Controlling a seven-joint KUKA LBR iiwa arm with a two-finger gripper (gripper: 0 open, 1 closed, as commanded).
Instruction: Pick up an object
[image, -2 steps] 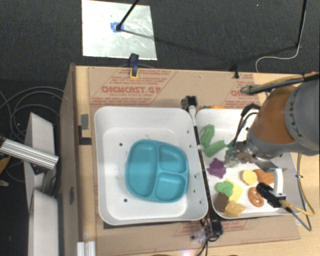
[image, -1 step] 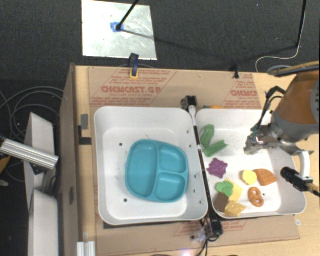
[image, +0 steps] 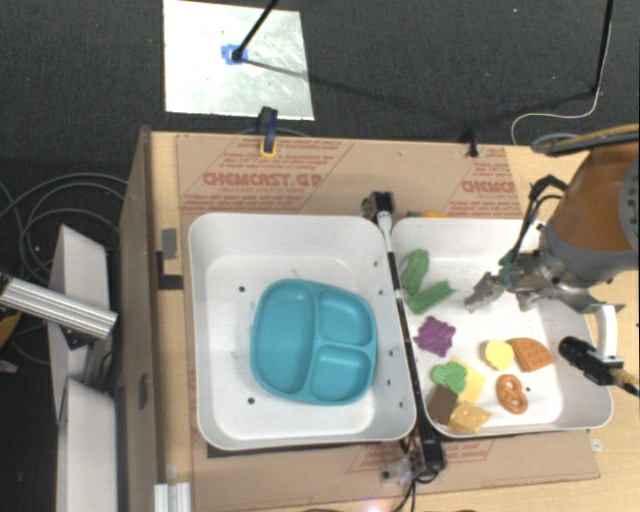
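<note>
Camera view: two bins (image: 215, 300), one blue plate (image: 312, 340), gripper (image: 484, 291) state unclear

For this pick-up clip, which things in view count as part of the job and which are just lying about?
Job:
the tool, over the right bin
candidates in that bin: two green pieces, purple piece, yellow piece, orange piece, pretzel

Lying about:
blue divided plate in the left bin
cardboard sheet
cables on the floor

Glossy blue plastic tray (image: 313, 341), matt cardboard bench (image: 300, 175)
</note>
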